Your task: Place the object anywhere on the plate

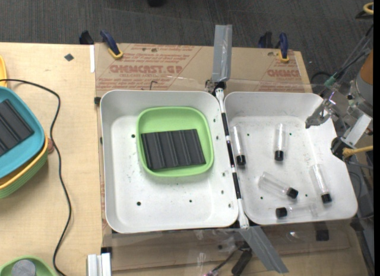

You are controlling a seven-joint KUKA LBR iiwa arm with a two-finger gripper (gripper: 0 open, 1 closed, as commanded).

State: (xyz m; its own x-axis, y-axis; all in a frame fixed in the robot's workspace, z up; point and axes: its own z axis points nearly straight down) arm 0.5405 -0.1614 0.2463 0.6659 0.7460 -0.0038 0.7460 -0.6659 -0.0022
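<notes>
A green square plate (202,120) sits in the left bin (119,174), with a dark ridged pad (173,149) lying on it. Several clear tubes with black caps lie scattered in the right bin (255,105): one along the bin's left wall (237,143), one near the middle (278,140), and others toward the front (274,183) (319,178) (295,211). My gripper (314,119) hangs over the right bin's far right side, above the rim and apart from the tubes. Nothing shows in it.
Stacked teal and green bowls (27,150) stand at the left edge of the bench, with a black cable (59,150) running past them. Cardboard (154,67) held by clamps (111,44) (282,48) lies behind the bins. A grey tape strip (222,55) crosses the divider.
</notes>
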